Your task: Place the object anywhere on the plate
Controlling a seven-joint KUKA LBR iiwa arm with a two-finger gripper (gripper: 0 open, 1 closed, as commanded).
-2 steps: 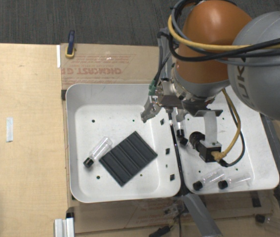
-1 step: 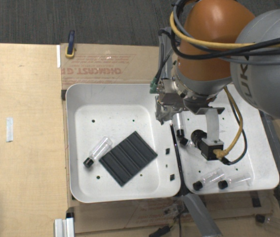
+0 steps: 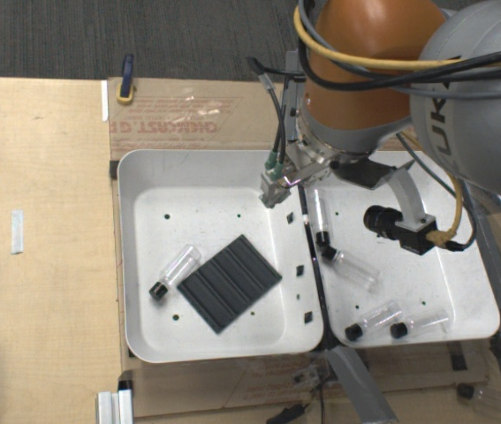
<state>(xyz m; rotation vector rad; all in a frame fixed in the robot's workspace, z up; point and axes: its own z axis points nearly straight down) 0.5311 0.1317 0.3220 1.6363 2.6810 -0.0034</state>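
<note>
A dark ridged rectangular plate lies tilted in the left bin. A clear tube with a black cap rests just to the plate's left, close to its edge. My gripper hangs over the divider between the bins, near the back and above the plate's far corner. A clear tube with a black end lies along the divider in the right bin, just right of the gripper. The large orange wrist joint hides much of the gripper.
Other clear tubes lie in the right bin: one near the middle and two black-capped ones at the front. A black cable fitting hangs over that bin. Cardboard lies behind the bins.
</note>
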